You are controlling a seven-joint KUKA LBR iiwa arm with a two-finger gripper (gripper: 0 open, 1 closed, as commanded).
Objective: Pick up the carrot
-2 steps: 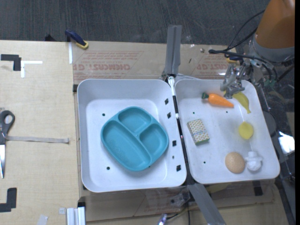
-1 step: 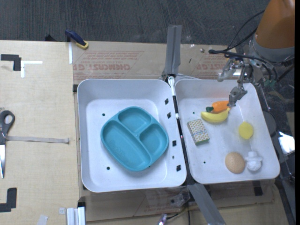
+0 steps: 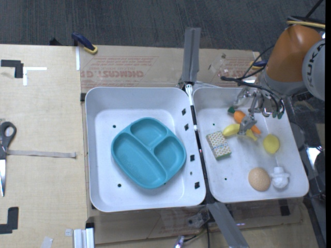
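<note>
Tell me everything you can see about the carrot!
The carrot is a small toy-looking one, bright orange with a bit of green at its upper-left end near the bin wall. It lies in the right white bin, toward the back. The arm's pincer sits right over it, hiding its middle; another orange bit shows past the pincer, near the yellow lemon. A yellow piece lies just beside it. Whether the pincer grips it is unclear.

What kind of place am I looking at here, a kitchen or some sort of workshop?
Most likely a robotics lab bench, not a kitchen. A robot arm reaches over two white bins; the food in them, like the carrot and egg, looks like toys. Scissors lie on the taped plywood bench.
</note>
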